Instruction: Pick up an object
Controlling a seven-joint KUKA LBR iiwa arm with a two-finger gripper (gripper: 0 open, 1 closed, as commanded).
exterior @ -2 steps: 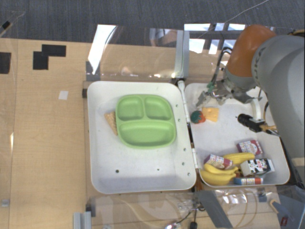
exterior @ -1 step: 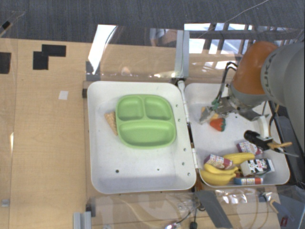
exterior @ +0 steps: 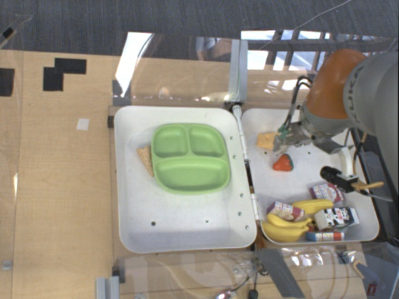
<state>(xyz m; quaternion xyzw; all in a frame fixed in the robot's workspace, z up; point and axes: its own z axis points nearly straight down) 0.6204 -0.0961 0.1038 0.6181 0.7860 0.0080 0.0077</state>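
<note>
We see the gripper low over the right bin, just above a red strawberry and beside a yellow cheese wedge; how it is set we cannot tell. Bananas lie at the near edge. A green plate sits in the left bin.

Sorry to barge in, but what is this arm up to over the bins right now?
The arm is trying to pick something out of the right bin. Its gripper is down between a yellow wedge and a red strawberry-like toy. Bananas and small cartons lie at the near end. The left bin holds a green divided plate with a cracker-like piece beside it.
</note>
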